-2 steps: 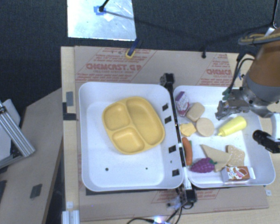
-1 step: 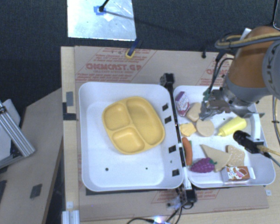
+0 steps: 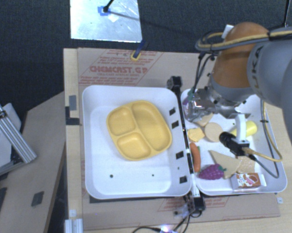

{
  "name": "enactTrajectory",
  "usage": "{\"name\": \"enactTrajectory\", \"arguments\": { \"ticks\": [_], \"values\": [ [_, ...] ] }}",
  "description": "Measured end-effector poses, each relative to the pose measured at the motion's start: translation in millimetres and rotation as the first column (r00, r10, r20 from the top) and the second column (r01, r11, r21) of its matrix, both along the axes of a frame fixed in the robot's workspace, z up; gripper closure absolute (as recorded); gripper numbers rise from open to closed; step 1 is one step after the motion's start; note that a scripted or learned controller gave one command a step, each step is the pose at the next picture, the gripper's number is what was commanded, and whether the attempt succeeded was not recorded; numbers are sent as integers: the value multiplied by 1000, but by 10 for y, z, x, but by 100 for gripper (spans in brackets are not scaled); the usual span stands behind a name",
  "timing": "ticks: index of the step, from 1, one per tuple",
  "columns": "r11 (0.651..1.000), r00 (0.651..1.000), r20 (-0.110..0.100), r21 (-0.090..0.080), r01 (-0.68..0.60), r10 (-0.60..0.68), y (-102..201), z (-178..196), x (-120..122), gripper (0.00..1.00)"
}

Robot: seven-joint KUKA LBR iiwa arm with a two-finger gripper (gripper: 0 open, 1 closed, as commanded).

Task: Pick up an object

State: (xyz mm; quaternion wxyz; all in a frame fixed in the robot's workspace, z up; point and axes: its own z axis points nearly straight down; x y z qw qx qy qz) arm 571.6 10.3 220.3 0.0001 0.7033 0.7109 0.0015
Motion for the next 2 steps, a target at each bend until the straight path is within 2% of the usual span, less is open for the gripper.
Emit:
{"name": "enactTrajectory", "arguments": {
  "ticks": [1,2],
  "values": [
    [1000,1000,0,0,2,-2,415,142,32,100],
    [1000,1000,-1,-2,9,-9,363,133,32,100]
  ]
}}
